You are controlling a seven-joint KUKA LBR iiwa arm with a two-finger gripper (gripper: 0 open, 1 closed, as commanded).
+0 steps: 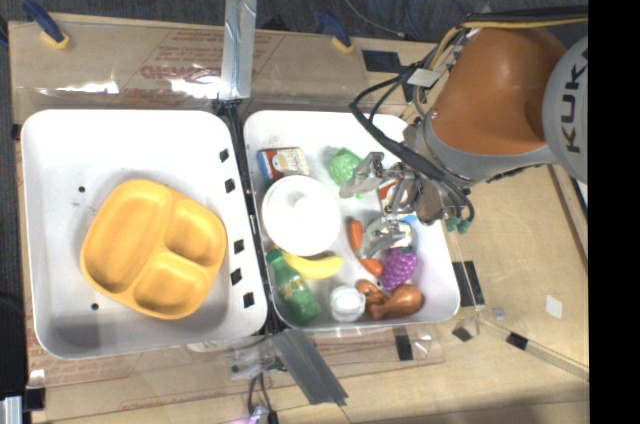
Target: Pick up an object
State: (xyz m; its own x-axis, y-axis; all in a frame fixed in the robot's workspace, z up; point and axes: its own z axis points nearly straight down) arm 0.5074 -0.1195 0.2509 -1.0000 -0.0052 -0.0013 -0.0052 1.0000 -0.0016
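From my remote station I watch the grey-and-orange arm (500, 102) lean in over the right bin (440, 297), its jaws (388, 202) low among the clutter near the bin's right side. Whether the jaws are spread or clenched I cannot tell from this slanted overhead angle, and I see nothing clearly caught between them.

The task's candidates sit crowded in that bin, I judge as a jumbled pile for the program to sample from: one white bowl (300, 212) near its centre, one banana (312, 265) just below it, one small printed box (283, 161) at the upper left, one green lump (345, 165) beside the box, one carrot (355, 235) just left of the jaws, one bunch of purple grapes (400, 267) directly beneath them, one brown piece (392, 302) at the lower edge, one white cap-like item (347, 303) next to it, and one green bottle-like object (292, 292) at the lower left.

The left bin (50, 332) carries a single yellow divided tray (153, 247), lying flat and well apart from the arm. Two bins in all rest side by side on the bench (520, 312), touching along a shared middle wall, presumably so items can be moved across.
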